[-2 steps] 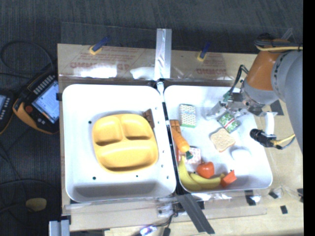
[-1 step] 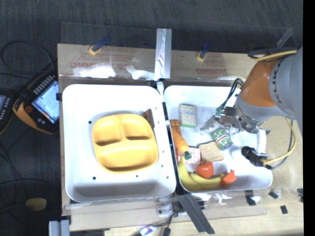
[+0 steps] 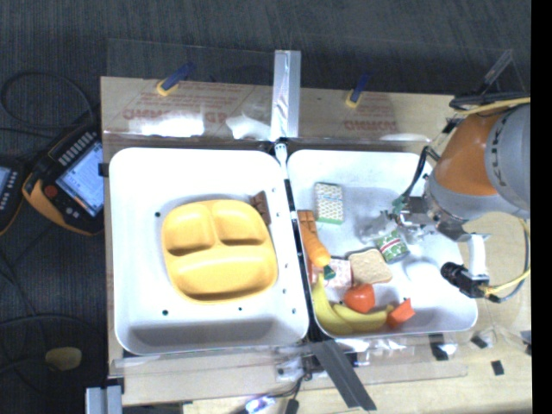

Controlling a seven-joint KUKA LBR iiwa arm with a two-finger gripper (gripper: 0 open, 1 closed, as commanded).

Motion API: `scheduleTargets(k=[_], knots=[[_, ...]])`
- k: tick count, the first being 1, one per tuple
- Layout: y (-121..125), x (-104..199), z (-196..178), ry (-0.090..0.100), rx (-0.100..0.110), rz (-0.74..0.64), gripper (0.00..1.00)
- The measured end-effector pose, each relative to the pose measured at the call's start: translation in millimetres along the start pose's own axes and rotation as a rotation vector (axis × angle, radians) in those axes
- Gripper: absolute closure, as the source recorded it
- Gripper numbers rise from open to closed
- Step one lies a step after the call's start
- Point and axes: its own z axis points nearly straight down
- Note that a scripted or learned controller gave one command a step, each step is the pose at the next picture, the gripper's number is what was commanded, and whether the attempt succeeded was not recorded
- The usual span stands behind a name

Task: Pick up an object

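A: Camera view, gripper (image 3: 398, 222) status?
B: Finger state cannot be told; it hovers mid right bin (image 3: 448, 313). Small green-labelled can (image 3: 393, 247) lies just beneath, toward the near edge.

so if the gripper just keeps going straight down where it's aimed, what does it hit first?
Most likely the small green-labelled can, right at the gripper in the right bin. Depth is unclear from this slanted view, so it could meet bare bin floor beside it.

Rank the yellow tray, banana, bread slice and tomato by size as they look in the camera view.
1. Yellow tray
2. Banana
3. Bread slice
4. Tomato, looks close to the bread; that order is unsure.
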Motion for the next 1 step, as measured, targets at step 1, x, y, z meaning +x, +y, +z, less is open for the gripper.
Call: scheduleTargets(k=[1], knots=[[1.1,0.0,-10.0,0.000,-0.003,0.000,1.00]])
